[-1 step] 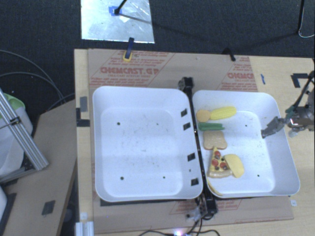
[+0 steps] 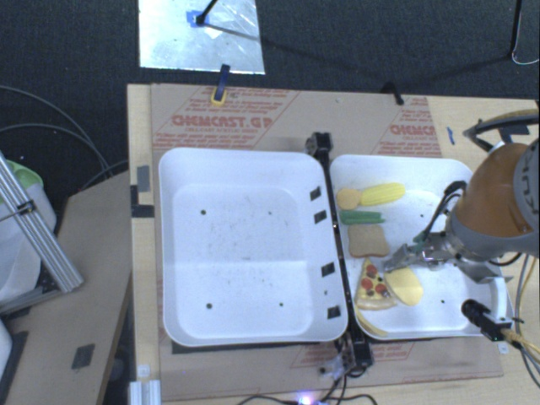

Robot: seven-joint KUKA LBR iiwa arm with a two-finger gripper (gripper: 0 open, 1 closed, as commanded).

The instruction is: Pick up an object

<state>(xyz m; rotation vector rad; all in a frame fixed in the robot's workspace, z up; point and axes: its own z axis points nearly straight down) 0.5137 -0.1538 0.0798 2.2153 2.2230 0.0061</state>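
Pincer (image 2: pixel 395 262), can't tell open or closed, hovers lower right over the toy pizza slice (image 2: pixel 374 287); light, stiff plastic, so grab its edges.

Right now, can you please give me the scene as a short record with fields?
left bin: white, nothing visible inside
right bin: holds toy food
toy food: corn cob, green piece, brown slice, pizza slice, yellow piece
gripper: low in right bin, above pizza slice and yellow piece
grasp: cannot tell
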